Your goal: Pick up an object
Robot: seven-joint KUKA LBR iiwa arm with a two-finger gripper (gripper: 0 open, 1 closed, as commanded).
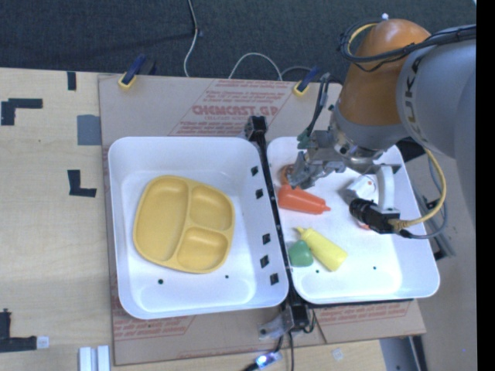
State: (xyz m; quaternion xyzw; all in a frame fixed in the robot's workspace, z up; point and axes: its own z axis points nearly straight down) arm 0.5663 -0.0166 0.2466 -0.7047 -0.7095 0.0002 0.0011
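Note:
In the right bin (402,280) lie an orange carrot-shaped toy (302,200), a yellow bottle-shaped toy (323,249) and a small green piece (299,254). My gripper (298,178) hangs low over the bin's upper left part, just above the carrot's left end. A brownish thing (287,173) peeks out beside the gripper tip, mostly hidden by it.
The left bin (128,161) holds a yellow divided plate (184,223). A black divider with clips (267,222) runs between the bins. The arm's orange-banded wrist (379,76) looms over the right bin's far edge. Cables trail behind the bins.

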